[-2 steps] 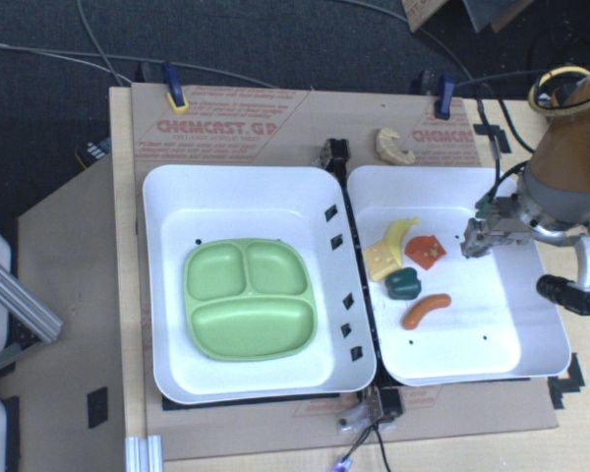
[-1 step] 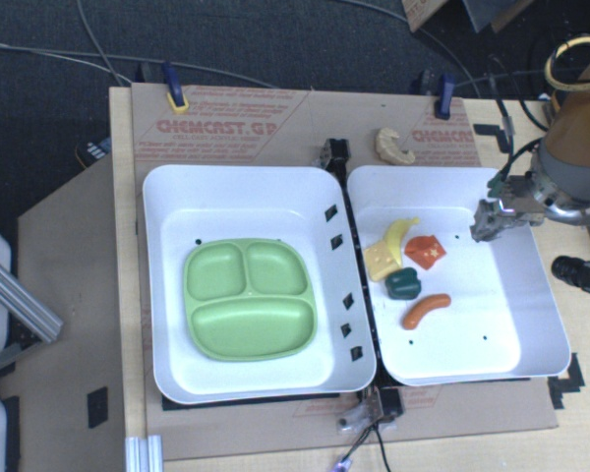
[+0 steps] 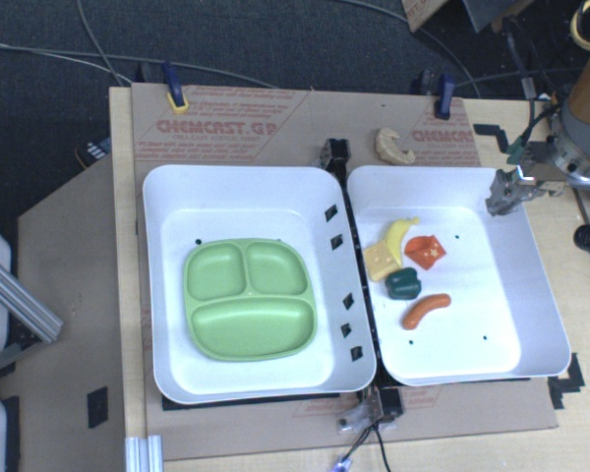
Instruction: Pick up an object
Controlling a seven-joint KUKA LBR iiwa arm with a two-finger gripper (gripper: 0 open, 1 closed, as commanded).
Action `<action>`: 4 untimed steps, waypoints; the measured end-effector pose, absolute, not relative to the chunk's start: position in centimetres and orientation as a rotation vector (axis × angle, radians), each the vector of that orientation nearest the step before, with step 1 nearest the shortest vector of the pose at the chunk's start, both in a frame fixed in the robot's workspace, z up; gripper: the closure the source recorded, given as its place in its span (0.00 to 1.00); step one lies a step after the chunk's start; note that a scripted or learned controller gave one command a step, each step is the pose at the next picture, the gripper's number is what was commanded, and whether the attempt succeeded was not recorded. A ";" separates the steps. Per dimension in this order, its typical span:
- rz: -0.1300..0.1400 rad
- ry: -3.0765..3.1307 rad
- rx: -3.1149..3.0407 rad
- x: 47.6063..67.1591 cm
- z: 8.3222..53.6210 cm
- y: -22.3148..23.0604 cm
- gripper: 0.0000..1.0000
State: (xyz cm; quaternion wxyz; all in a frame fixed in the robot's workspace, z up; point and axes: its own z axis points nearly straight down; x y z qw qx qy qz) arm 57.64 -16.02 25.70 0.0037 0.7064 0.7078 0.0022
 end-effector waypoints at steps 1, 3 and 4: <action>0.001 2.229 2.218 58.6 24.6 -11.5 1.00; -0.002 2.229 2.219 59.8 23.6 -1.4 1.00; 0.005 2.230 2.215 60.0 24.1 4.5 1.00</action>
